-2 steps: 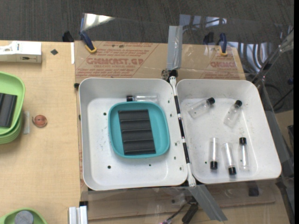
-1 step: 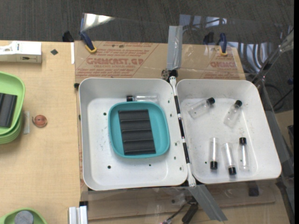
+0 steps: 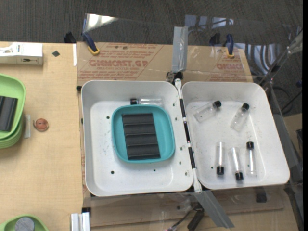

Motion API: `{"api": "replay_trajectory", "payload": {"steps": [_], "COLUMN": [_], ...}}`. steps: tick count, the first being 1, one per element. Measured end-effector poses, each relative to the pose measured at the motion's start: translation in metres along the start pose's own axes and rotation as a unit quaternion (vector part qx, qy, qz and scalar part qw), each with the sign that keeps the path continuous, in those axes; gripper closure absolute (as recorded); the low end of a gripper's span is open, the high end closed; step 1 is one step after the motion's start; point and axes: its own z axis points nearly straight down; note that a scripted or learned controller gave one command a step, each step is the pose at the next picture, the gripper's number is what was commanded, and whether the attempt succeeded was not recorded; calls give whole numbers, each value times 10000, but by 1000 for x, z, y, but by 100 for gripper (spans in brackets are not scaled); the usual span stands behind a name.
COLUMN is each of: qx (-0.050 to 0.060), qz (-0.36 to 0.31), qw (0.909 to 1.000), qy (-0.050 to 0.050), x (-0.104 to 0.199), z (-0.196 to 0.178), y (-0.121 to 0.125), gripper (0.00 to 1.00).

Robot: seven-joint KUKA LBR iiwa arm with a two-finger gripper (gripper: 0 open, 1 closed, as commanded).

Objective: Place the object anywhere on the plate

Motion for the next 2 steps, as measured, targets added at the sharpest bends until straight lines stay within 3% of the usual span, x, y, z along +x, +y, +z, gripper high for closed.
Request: {"api": "replay_trajectory", "payload": {"steps": [2], "qx": [0], "qz": [0], "qw": [10000], "qy": [0], "x": [0], "z": [0], "y": [0], "gripper": [0]}}
